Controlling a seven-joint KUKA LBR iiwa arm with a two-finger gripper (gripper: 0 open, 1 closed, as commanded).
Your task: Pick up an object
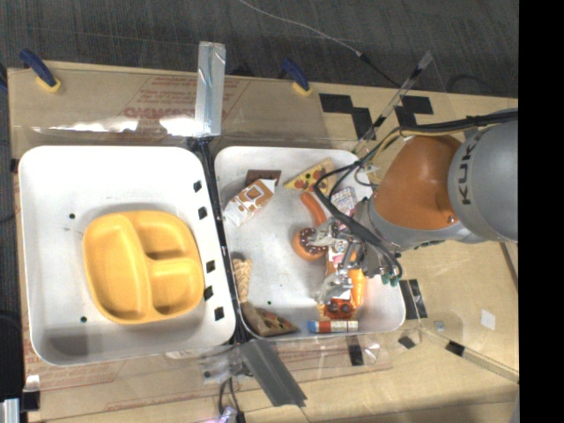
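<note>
Landmark = right bin (pixel 264 289). Along its near wall: a marker-like stick (pixel 333 326), w/ a dark brown wedge (pixel 269 322) beside it toward the near-left corner. Just above the stick sits an orange toy (pixel 342 296), and the claw (pixel 339 252) hangs right over it; cables and arm block the tips, so can't tell how far it's open or if it has anything. By the bin's left wall, a waffle cone (pixel 241 276). Mid-bin, touching the claw area: choc donut (pixel 309 243), then a hot dog (pixel 314 207). Far side: snack packet (pixel 249 198) and pizza slice (pixel 310 179). Left of that bin, the other bin (pixel 53 192) holds a yellow divided tray (pixel 141 264). Grey/orange arm (pixel 423 192) comes over the bin's right wall.
</note>
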